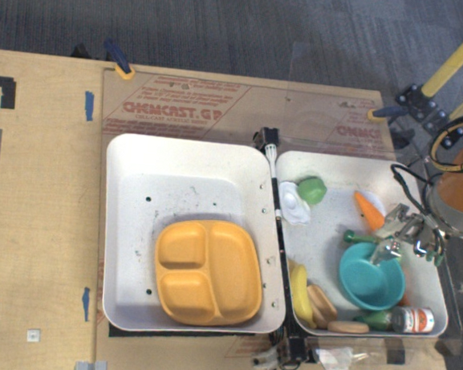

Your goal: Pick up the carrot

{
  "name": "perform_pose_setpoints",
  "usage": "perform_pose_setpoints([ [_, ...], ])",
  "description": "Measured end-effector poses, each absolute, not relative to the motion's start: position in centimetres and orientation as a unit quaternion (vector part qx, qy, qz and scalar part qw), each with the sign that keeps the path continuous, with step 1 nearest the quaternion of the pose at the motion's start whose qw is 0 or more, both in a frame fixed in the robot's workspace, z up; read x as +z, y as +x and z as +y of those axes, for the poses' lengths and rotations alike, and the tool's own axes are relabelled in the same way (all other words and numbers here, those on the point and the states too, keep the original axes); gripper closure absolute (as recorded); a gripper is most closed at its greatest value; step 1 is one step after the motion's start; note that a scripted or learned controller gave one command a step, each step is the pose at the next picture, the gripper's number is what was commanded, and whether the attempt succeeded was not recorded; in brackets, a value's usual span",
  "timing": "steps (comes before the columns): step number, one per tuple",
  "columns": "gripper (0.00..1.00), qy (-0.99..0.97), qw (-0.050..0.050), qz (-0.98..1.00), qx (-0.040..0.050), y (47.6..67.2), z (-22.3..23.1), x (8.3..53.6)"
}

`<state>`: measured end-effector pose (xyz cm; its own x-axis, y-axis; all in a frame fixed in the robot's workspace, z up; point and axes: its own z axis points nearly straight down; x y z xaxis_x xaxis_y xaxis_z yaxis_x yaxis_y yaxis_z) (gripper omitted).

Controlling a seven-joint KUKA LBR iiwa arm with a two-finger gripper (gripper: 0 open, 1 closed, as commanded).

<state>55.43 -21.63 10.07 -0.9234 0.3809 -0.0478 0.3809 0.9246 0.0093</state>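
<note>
Our hand hangs over the right bin, just above the teal bowl, and we cannot tell its state. Going left to right, we see the yellow divided plate in the left bin, then the green ball, then the carrot lying just beside our hand, untouched

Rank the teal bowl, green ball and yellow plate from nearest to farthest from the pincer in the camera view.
From the pincer:
1. Teal bowl, right bin, just below it.
2. Green ball, right bin's far left corner.
3. Yellow plate, left bin.
</note>
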Motion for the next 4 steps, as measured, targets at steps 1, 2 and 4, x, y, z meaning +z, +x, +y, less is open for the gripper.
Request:
perform_pose_setpoints([
  [1, 1.0, 0.175, 0.036, 0.984, -0.0016, 51.9, -15.9, 10.5],
  [2, 1.0, 0.142, 0.01, 0.99, 0.0011, 53.3, -11.0, 19.7],
  [4, 1.0, 0.363, 0.0, 0.932, 0.0005, 59.0, -8.3, 21.4],
])
